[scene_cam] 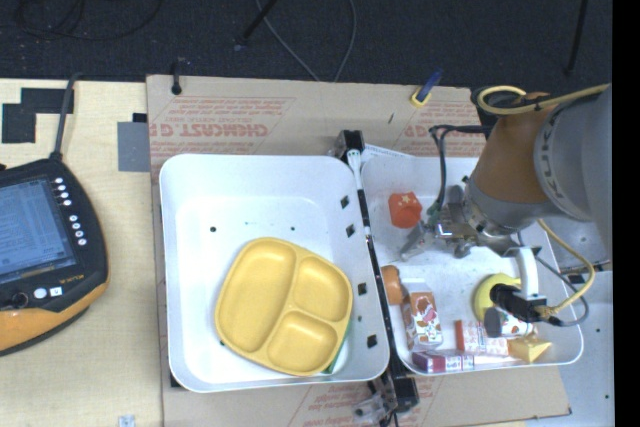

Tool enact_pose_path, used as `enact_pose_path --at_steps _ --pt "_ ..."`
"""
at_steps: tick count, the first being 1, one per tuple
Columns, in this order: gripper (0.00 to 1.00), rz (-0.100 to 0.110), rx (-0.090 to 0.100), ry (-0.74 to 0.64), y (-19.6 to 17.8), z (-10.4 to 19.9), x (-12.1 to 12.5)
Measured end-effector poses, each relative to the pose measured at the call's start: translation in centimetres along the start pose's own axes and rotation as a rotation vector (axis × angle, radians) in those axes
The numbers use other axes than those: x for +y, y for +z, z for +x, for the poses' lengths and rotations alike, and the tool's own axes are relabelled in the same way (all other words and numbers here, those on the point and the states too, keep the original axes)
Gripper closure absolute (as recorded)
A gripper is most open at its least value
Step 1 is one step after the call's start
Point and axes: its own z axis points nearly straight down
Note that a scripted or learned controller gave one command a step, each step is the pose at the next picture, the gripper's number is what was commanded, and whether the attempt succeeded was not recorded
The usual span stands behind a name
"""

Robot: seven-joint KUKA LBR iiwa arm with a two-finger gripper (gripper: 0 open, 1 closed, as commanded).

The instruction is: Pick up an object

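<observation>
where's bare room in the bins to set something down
Left bin: bare floor above the yellow divided plate and along its left wall. Right bin: crowded along the front by small packages; a small patch lies between the red object and the divider.

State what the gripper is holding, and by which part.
Cannot be told: the two-finger gripper hangs over the right white bin, beside the small red object; nothing visible between its fingers.
</observation>
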Motion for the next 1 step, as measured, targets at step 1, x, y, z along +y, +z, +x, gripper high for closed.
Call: enact_pose_path --at_steps 1 --pt "0.00 -0.007 0.000 -0.009 0.02 3.56 6.74"
